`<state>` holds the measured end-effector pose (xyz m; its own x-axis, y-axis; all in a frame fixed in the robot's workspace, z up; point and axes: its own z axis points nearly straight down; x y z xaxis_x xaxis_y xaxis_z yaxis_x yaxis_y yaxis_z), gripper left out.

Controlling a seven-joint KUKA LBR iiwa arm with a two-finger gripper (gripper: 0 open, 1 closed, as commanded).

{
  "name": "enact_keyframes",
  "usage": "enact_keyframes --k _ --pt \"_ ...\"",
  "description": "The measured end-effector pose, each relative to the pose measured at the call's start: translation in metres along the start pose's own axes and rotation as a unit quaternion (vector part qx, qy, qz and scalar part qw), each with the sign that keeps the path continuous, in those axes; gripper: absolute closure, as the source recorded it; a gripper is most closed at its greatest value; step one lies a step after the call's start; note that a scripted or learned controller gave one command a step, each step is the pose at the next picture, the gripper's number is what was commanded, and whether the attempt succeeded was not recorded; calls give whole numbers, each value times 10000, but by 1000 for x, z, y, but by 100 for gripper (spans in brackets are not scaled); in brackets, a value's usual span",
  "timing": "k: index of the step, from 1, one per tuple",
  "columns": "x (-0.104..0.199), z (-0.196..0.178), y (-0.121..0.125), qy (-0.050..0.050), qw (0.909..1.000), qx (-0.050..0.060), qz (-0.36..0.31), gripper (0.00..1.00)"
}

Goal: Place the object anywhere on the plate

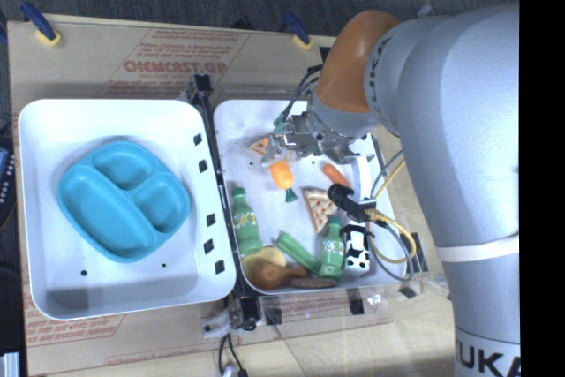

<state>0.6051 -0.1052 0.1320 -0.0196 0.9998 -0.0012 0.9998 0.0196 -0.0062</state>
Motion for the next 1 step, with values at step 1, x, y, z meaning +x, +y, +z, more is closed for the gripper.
enact_keyframes --k 1 --pt "72 -61 -44 18 9988 -7 -489 100"
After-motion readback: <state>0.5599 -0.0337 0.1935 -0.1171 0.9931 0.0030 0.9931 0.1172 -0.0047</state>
